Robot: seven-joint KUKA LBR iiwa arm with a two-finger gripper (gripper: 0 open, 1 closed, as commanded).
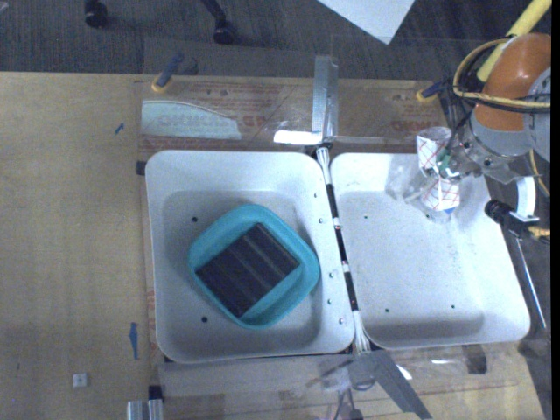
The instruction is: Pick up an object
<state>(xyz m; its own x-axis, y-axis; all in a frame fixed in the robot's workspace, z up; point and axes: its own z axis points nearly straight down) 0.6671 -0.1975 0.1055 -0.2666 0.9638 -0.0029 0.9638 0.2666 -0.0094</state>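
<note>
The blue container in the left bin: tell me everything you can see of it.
The blue container is a shallow, teal-blue, plastic-looking dish, square with rounded corners. It sits upright, open side up, turned diagonally to the bin walls. A dark, nearly black ribbed block fills most of its inside. It rests on the floor of the left bin, near the middle, apart from the walls. The gripper is over the right bin, far from it.
</note>
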